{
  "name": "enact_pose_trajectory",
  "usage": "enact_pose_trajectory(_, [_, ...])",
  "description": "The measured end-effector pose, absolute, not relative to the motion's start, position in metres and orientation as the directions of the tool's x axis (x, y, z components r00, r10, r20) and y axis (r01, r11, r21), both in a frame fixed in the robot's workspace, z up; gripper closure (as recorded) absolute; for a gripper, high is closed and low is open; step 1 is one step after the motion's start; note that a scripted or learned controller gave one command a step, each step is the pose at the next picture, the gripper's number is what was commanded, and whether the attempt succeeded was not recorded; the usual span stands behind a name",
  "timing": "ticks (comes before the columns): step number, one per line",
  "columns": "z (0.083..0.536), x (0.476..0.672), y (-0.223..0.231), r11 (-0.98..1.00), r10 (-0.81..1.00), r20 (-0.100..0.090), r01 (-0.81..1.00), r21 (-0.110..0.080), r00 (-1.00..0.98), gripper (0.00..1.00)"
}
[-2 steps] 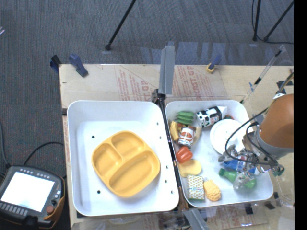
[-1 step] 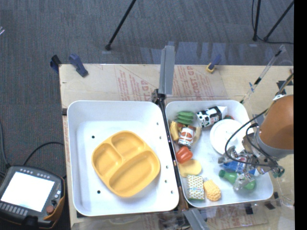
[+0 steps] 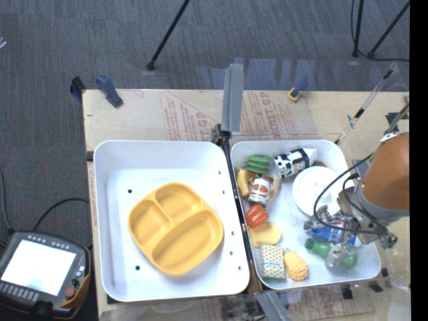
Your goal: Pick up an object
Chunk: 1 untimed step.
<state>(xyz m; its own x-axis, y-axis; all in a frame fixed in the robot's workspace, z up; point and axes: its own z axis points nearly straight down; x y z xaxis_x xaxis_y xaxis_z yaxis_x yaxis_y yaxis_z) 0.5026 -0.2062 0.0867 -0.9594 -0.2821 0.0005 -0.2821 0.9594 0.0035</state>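
Note:
My gripper (image 3: 340, 241) is low in the right bin (image 3: 334, 149), near its front right corner, under the orange band of the arm (image 3: 394, 172). It hangs over a blue item (image 3: 326, 235) and a green item (image 3: 320, 247), and its body hides part of both. Several toy foods lie in the same bin: a cow-patterned carton (image 3: 293, 162), a white dish (image 3: 313, 189), a red-labelled can (image 3: 259, 190), a red pepper (image 3: 256, 215), a yellow piece (image 3: 266, 234), a green-and-white box (image 3: 272, 261) and a corn cob (image 3: 295, 266).
In the left bin (image 3: 114, 159) lies a yellow divided plate (image 3: 175, 227). A grey post (image 3: 233, 99) stands behind the wall between the bins. Cables loop off the wrist over the white dish. A teach pendant (image 3: 40, 269) lies on the floor at lower left.

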Motion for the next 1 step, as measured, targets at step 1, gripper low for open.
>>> enact_pose_trajectory(1, [0.0865,0.4999,-0.1989,0.97,-0.243,0.002,-0.242,0.005,-0.97,0.0])
